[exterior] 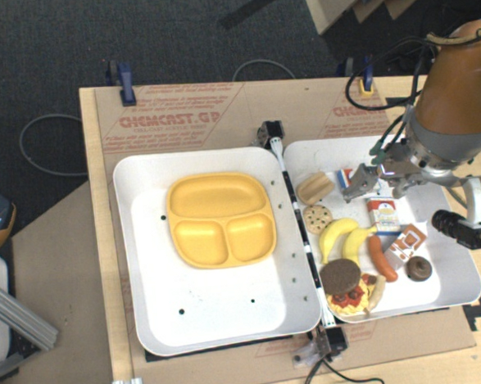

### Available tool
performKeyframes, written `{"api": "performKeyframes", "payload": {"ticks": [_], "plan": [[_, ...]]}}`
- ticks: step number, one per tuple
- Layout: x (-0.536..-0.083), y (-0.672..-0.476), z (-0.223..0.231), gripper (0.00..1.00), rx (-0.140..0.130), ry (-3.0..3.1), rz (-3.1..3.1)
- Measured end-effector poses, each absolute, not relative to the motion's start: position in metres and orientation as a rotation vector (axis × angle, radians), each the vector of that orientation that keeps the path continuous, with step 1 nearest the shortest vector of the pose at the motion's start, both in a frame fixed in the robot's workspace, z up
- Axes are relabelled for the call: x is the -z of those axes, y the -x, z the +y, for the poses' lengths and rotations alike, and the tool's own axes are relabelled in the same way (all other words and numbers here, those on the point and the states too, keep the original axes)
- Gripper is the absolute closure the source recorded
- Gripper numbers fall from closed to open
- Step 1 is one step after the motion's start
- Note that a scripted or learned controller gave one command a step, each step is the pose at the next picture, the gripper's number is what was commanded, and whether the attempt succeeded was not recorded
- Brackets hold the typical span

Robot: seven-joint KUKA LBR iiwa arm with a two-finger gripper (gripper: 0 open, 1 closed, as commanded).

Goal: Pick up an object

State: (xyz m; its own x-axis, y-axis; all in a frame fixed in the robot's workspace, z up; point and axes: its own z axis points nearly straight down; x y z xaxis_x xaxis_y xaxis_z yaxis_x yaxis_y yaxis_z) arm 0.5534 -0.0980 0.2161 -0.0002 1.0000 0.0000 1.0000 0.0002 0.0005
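Observation:
The right bin (457,287) holds several toy foods: a tan bun (312,188), a cookie (315,217), yellow bananas (345,239), a red sausage (381,258), a dark burger patty (341,275), a chocolate donut (418,269) and a small red-and-white carton (383,213). My gripper (379,177) hangs over the upper middle of this bin, just above the carton and to the right of the bun. Nothing is visibly held in it. A small red and blue item (345,176) lies beside it on the left.
The left bin (147,259) carries a yellow divided plate (222,218). A second patterned carton (405,244) lies near the donut, and a pizza-like piece (352,301) sits at the right bin's front edge. The arm's grey and orange body (455,90) covers the bin's far right corner.

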Motion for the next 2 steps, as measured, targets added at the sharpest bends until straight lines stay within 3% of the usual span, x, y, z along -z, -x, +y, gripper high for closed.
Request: {"api": "performKeyframes", "payload": {"ticks": [1,2], "plan": [[-0.139,-0.495,-0.159,0.00,0.012,-2.237,2.217],[-0.106,-0.490,-0.160,0.00,-0.016,-2.203,2.203]]}}
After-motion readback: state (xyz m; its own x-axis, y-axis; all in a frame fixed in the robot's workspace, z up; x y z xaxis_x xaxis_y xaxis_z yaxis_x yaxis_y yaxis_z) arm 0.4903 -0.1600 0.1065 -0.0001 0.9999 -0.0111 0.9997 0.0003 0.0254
